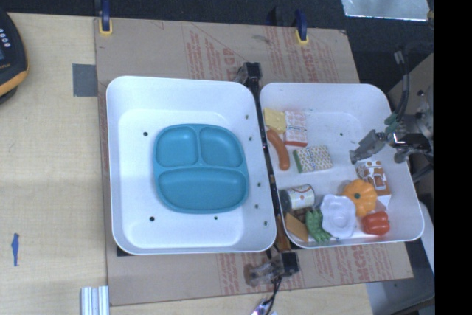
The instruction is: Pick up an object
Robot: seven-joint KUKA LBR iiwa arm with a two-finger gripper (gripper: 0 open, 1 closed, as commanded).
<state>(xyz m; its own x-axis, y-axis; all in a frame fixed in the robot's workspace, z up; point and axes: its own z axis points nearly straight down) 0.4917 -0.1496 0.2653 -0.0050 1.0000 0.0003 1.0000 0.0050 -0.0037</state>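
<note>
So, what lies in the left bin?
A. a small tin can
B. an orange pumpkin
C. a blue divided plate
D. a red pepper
C: the blue divided plate sits in the middle of the left bin, while the toy foods are all in the right bin.

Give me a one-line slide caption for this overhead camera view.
Gripper poised over right bin of toy food; blue plate in left bin.

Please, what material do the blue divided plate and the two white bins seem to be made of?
The blue plate looks like matte moulded plastic: one even colour, soft rounded dividers, no glare. The left bin and right bin seem thin, smooth plastic too, with rounded corners and a faint sheen, though coated metal cannot be excluded.
</note>
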